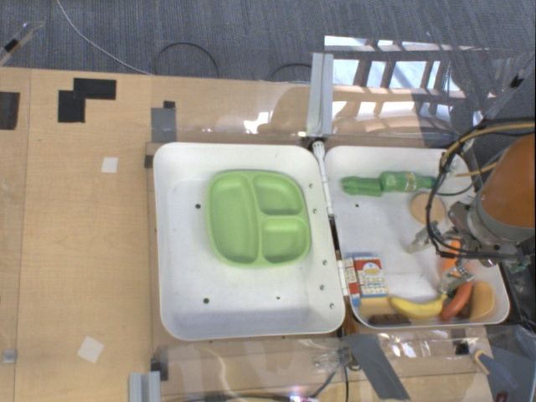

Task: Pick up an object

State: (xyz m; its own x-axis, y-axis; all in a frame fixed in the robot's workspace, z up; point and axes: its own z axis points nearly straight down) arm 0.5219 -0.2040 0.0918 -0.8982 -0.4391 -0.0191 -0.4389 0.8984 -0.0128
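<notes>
**Arm low over the crowded right bin, nothing yet in its grip**

The arm reaches in over the right bin, its wrist hanging above the bin's near right corner. That makes sense, since this is where most things to pick lie. The gripper points down towards that cluster; cables and the wrist cover its tip, so I cannot tell how the jaws stand, and nothing can be seen held.

Taking the right bin as the landmark: a banana lies along its near wall, with a carrot just right of it, under the gripper. A small box sits against the bin's left wall. A green bottle lies on its side near the far wall, well clear of the arm.

The left bin, beside it, holds a green tray with three compartments, lying flat
</notes>
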